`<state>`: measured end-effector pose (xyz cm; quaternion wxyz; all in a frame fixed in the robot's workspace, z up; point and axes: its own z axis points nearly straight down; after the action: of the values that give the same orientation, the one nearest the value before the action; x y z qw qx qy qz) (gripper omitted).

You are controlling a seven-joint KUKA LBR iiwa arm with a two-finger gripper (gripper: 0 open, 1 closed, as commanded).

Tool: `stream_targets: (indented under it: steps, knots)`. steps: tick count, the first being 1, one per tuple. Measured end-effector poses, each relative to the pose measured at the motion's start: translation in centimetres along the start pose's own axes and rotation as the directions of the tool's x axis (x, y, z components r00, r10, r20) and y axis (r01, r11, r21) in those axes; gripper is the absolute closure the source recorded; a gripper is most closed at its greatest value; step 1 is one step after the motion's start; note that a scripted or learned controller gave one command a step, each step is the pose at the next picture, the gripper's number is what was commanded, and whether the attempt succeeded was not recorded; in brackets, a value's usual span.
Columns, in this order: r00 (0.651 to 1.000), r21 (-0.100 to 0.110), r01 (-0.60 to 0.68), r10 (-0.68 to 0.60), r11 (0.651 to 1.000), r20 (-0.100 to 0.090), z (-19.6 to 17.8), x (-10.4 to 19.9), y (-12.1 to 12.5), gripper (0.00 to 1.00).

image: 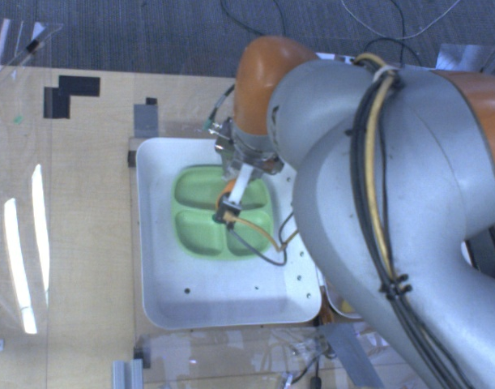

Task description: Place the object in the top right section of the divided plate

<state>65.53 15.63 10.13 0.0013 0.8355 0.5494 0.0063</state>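
Observation:
A green divided plate [197,217] lies in the left white bin [166,290], in its upper half. My gripper [233,177] hangs over the plate, near the ridge where its sections meet and toward the upper right section. A small orange thing [230,187] peeks out right at the gripper's tip, above the plate. I cannot tell whether it is held or resting on the plate. The wrist hides the fingers and most of the plate's upper right section.
The grey arm [393,201] covers the right of the view and most of the second bin [338,305]. The left bin's floor below the plate is bare white. Black patches [69,93] mark the bench at upper left.

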Motion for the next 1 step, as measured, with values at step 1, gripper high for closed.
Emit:
stream_targets:
  steps: [1]
  knots:
    - [0.997,-0.013,-0.071,0.071,0.997,-0.006,0.58,-4.03,-4.02,1.00]
